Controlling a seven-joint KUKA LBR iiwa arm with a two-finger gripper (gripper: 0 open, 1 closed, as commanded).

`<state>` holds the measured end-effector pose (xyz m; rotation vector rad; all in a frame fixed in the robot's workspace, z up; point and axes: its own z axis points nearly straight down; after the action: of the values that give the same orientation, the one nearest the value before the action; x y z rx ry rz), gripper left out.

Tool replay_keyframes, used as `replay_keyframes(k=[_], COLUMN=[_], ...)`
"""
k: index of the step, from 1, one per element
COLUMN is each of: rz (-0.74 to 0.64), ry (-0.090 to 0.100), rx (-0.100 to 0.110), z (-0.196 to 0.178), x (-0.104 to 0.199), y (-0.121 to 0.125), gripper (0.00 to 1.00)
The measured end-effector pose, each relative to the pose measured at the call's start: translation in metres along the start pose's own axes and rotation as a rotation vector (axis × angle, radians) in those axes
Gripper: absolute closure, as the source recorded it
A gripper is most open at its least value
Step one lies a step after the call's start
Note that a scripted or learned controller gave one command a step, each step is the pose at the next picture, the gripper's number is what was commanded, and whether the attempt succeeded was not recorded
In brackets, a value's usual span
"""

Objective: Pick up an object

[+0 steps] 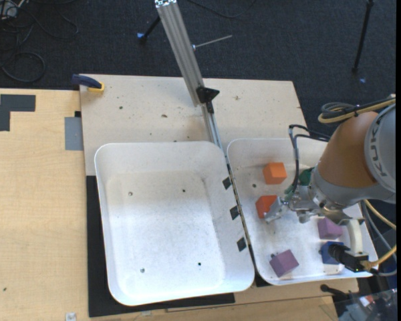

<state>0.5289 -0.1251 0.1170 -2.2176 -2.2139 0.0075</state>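
Note:
The right bin point(244, 154) holds several small blocks. An orange cube point(275, 172) lies toward its back. A red-orange block point(265, 205) sits near the middle, close to the divider. A purple block point(283, 262) lies near the front rim, another purple block point(329, 229) sits at the right, and a blue piece point(333, 252) rests near the front right corner. My gripper point(279, 214) is low in the bin, its metal fingers just beside the red-orange block and touching or nearly touching its right side. The orange-banded wrist hides the bin behind it.
The left bin point(120, 172) stands beside the right one, with black clips on the shared divider point(232, 199). A slanted aluminium post point(184, 49) rises behind the bins. A blue and yellow clamp point(88, 82) lies at the board's back left corner.

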Motion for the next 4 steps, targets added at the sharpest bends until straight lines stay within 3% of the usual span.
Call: replay_keyframes(k=[1, 2, 4], rz=[0.008, -0.002, -0.003], ry=[-0.001, -0.002, -0.002], rx=[-0.004, -0.012, -0.010], z=[-0.013, -0.073, -0.145], x=[-0.002, 0.003, 0.004], y=[0.000, 0.001, -0.003], gripper=[1.00, 1.00, 1.00])
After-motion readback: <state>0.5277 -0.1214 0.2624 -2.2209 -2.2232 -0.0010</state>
